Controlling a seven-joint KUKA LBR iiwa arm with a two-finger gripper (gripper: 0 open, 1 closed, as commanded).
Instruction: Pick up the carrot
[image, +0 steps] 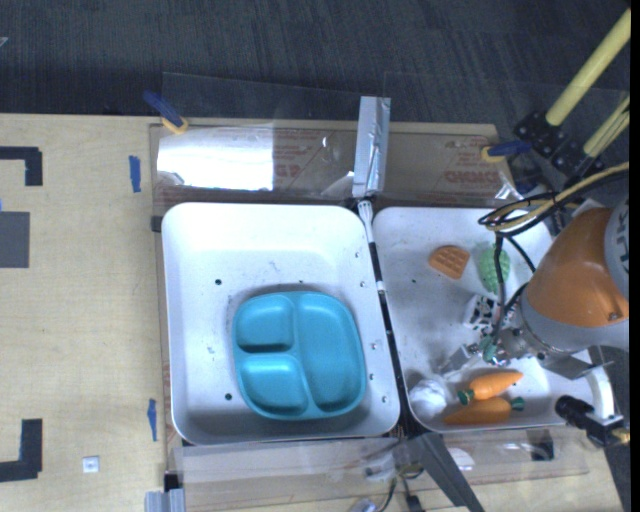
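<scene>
Right bin, near front wall: two carrots stacked | gripper just above them, opening not discernible | open floor toward divider

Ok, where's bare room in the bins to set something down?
Left bin: bare floor above and left of the blue divided plate. Right bin: open patch in the middle-left, below the orange slice. Crowded near the carrots and gripper.

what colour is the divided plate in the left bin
Light blue; the divided plastic plate shows plainly in the camera view.
</scene>
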